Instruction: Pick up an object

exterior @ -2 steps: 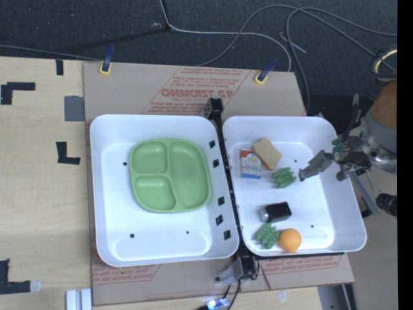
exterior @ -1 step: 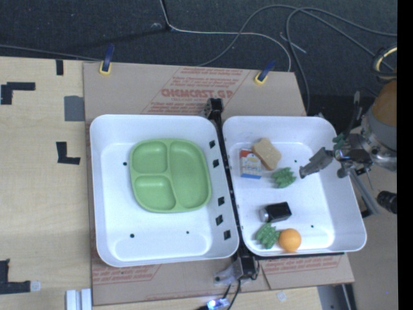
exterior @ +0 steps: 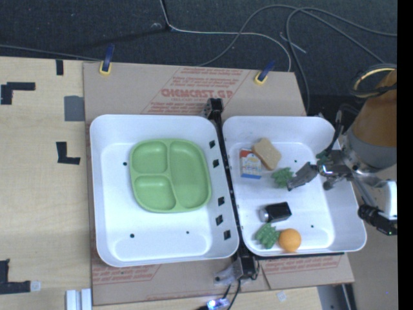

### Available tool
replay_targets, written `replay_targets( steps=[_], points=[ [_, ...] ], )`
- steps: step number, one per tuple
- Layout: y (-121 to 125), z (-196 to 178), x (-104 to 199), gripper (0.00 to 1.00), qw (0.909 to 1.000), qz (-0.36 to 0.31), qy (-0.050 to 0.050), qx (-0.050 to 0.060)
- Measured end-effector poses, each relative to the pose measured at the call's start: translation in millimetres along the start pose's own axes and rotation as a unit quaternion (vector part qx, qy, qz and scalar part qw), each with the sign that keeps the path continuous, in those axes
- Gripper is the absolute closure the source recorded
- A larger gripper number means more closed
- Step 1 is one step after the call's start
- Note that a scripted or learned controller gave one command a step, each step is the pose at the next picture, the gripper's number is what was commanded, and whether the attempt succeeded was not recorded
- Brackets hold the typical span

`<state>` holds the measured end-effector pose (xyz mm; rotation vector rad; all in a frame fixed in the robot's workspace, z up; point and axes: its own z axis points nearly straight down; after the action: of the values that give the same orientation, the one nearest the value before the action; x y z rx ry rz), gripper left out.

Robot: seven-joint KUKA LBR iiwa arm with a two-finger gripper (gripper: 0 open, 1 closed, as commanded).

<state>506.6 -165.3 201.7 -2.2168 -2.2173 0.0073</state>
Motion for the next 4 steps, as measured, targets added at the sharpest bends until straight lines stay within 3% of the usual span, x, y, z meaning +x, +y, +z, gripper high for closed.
replay_targets(
  steps=[2,3,4],
  points=[
    [6.9,113.8,3.1,0.0,1.0,0.0,-0.001,-0.002],
    [7.6,101.0,3.8,1.0,1.0,-0.001,0.0,-0.003],
    [15.0,50.3,12.5,1.0,1.0,-0.001,-0.001,-0.006]
  ],
)
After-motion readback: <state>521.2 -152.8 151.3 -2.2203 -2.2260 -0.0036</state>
